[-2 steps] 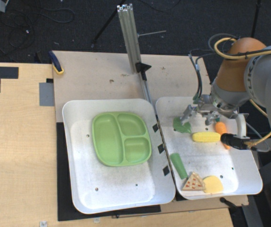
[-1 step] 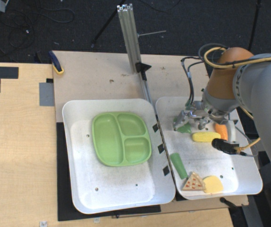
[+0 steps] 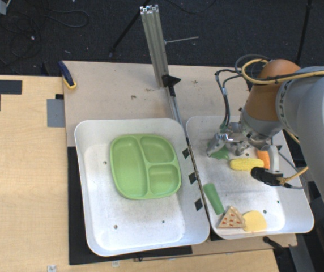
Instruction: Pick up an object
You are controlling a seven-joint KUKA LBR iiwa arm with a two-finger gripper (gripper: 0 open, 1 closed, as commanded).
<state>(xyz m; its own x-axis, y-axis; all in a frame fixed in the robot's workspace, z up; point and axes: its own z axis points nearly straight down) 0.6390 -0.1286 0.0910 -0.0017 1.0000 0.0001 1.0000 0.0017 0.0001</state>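
My gripper (image 3: 228, 145) is low in the right bin (image 3: 298, 220), near its far left part, with the grey arm and orange band rising behind it. A small green piece (image 3: 217, 151) lies right at its left side, touching or nearly so. I cannot tell whether the piece is gripped. Just right of the gripper lie a yellow corn cob (image 3: 246, 164) and an orange carrot (image 3: 263, 157). Nearer the front are a green pickle-like stick (image 3: 213, 198), a pizza slice (image 3: 230, 219) and a yellow chunk (image 3: 256, 221).
The left bin (image 3: 94, 220) holds a green divided plate (image 3: 145, 166). A metal post (image 3: 156, 47) stands behind the bins, with a thin rod running down between them. The bins' shared rims (image 3: 191, 169) lie just left of the gripper.
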